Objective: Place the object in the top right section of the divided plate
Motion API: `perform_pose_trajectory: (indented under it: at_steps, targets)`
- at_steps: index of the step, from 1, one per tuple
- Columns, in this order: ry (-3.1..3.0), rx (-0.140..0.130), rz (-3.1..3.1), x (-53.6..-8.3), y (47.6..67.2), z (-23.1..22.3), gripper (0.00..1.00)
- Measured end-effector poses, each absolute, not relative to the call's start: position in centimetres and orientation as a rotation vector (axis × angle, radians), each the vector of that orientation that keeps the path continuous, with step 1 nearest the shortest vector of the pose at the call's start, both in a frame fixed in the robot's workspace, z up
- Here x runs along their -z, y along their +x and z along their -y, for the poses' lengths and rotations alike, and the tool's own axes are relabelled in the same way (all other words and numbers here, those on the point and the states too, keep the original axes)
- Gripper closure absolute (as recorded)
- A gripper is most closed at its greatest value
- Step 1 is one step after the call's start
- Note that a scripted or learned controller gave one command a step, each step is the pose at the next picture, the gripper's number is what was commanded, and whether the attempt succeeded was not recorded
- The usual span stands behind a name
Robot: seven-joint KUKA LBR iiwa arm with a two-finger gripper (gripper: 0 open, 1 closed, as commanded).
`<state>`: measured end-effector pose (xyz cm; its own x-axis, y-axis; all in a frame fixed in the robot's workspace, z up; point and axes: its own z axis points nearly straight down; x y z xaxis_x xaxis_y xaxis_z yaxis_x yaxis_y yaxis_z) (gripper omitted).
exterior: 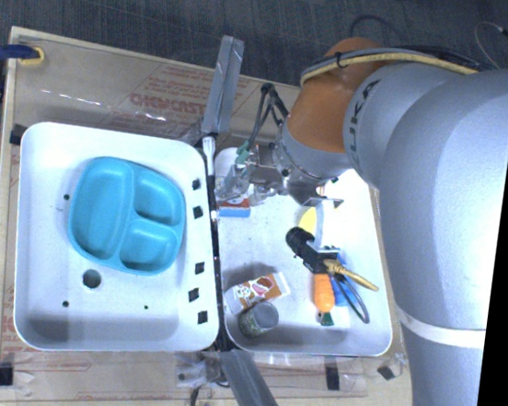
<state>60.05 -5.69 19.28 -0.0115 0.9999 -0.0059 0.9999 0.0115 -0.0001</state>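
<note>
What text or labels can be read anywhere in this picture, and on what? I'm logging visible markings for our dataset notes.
"KUKA", partly visible, runs in dark letters down the grey arm just below its orange band.
Red print on the bench board behind the bins: too blurred to read.
Small packet in the right bin: printed, but too small to read.
Blue divided plate: no markings.

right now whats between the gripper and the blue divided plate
In the camera view, the raised white walls where the two bins meet lie between the gripper and the blue divided plate.
</note>
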Motion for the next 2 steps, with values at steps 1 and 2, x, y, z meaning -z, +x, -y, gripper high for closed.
perform_pose_trajectory:
  at_steps: [1, 2]
  targets:
    - [2.399, 0.007, -2.034, -21.3, 53.3, -0.5, 1.00]
    - [2.617, 0.009, -1.747, -19.0, 51.1, -2.9, 1.00]
